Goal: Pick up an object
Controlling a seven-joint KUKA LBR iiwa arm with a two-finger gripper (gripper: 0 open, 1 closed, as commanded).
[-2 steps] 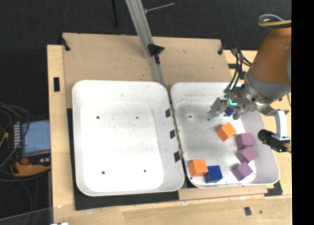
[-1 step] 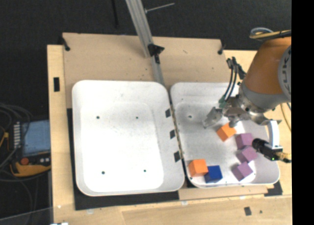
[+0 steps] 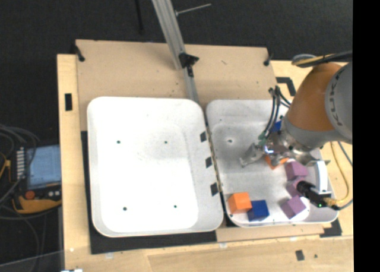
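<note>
From the camera view, the arm (image 3: 317, 107) is reaching in from three o'clock and hanging low over the right bin (image 3: 237, 122), with its gripper (image 3: 268, 153) sitting near the bin's middle. Whether the gripper is open, closed or gripping anything cannot be told here; the wrist is hiding it.

The step looks like the approach or descent onto a target, with nothing visibly lifted yet. The likely candidates are lying toward five and six o'clock of the gripper: an orange block (image 3: 240, 201) touching a blue block (image 3: 258, 210) at the bin's near edge, a purple block (image 3: 293, 206) just beside them, and another purple block (image 3: 295, 170) close under the wrist. A small orange bit beside the tool is too blurred to name.

The next move, I judge, is calling for a centred descent over one block, clear of its neighbours, then a firm closing.

The blocks are looking like matte, squarish foam or plastic cubes. Both bins are smooth, white and shallow, with rounded corners; the left bin (image 3: 148, 164) is lying at nine o'clock.
</note>
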